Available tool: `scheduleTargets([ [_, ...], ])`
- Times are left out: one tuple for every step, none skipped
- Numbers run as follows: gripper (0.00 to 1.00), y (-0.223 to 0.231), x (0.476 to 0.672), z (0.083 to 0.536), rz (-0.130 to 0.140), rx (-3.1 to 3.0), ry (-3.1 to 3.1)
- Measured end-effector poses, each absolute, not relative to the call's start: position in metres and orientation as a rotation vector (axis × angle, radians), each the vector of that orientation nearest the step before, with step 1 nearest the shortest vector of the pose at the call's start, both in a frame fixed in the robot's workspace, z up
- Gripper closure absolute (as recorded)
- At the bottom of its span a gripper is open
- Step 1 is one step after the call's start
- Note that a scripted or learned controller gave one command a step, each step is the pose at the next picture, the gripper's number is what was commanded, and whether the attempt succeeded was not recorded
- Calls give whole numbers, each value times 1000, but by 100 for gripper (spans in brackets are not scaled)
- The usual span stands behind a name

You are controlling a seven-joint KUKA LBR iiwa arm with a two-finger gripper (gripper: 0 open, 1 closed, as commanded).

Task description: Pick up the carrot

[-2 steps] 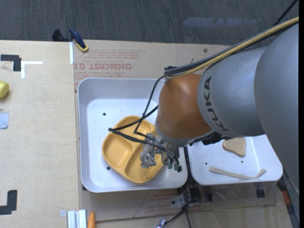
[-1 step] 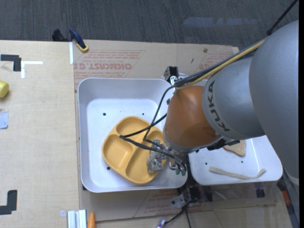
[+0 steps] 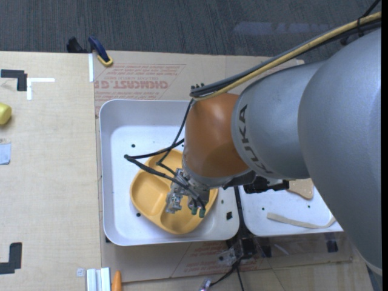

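My gripper [image 3: 185, 204] hangs low over a yellow divided plate [image 3: 148, 196] in the left white bin [image 3: 115, 162]. Its two fingers [image 3: 174, 201] point down, standing apart, and between them I see just the plate's yellow surface. The orange wrist band and grey arm cover the plate's right part and the bin's right side, so what lies there is hidden. Black cables loop from the wrist across the plate's upper edge.
The right bin [image 3: 285, 214] holds a pale wooden strip [image 3: 300, 222] and a tan wooden piece [image 3: 302, 190]. A small orange tip [image 3: 116, 278] pokes in at the bottom edge, outside the bins. On the bench, a yellow object [image 3: 3, 113] sits far left and a blue-yellow clamp [image 3: 100, 51] at the back.
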State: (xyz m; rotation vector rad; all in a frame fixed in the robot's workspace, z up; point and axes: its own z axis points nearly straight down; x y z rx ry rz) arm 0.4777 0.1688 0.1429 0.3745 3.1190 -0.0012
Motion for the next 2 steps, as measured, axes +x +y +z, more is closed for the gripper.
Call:
scheduleTargets([
  [100, 191, 480, 94, 5, 796, 3033],
  [100, 227, 478, 147, -5, 1073, 2952],
])
